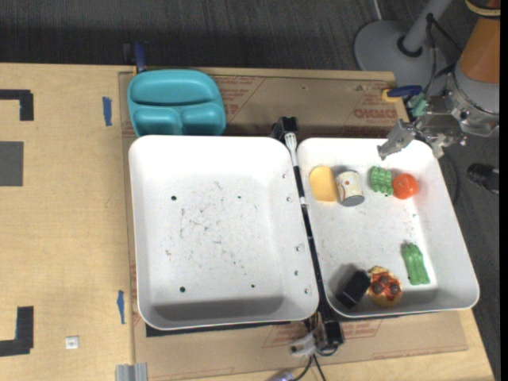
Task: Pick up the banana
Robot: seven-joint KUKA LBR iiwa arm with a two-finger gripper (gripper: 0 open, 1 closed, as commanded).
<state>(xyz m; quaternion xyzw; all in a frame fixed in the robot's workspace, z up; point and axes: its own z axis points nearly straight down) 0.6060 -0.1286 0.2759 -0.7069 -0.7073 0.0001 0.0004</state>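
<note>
Arm comes in from upper right, wrist angled down-left; end effector (394, 147) hovers over right bin's (452, 236) far edge, holding nothing, finger spread can't tell. Banana (322, 183) lies in right bin's far-left part, beside a small can (349, 188).

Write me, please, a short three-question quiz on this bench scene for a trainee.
1. True or false: the yellow toy banana lies in the right shallow white bin, beside a small silver-topped can.
2. What stands behind the left shallow white bin? A) a teal plastic divided tray B) a wooden bowl C) a glass bottle
3. Fill in: between the can and the round red-orange toy tomato sits a small ____ toy.

Key: 1 true; 2 A; 3 green.
</note>
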